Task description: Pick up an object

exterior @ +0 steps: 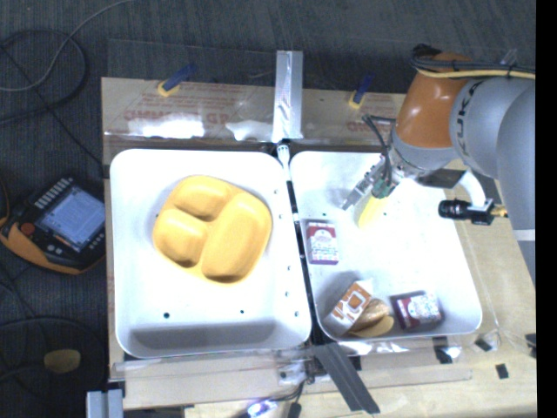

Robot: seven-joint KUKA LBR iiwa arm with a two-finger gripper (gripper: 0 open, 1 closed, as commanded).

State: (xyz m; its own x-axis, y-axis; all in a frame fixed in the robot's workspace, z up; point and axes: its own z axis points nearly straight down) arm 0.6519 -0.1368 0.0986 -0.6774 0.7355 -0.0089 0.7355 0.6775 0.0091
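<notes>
Across the bench, two shallow white bins sit side by side w/ a thin dark divider btwn them. Left bin (130, 320): holds one large yellow cushion-like object (211, 227), three rounded lobes, soft-looking, lying toward the bin's upper centre; bare white floor all round it, widest along the near edge. Right bin (452, 259): smaller items. Red-and-white carton (321, 241), flat, near the divider wall, mid-bin. Orange-and-white packet (352, 305) by the near left corner, resting against a tan rounded lump (376, 324); dark red packet (416, 310) just beside them to the right, close to the near rim. Pale yellow slim item (374, 207) lies tilted in the upper part of this bin, apart from the rest. Arm (487, 129) enters from the right, orange band above the wrist; gripper (370, 190) pointing down-left over the right bin's upper centre, its fingers (355, 197) spread apart, the yellow slim item at the tips, not clearly clamped. Open floor: centre and right side of right bin, btwn carton and far wall.
</notes>
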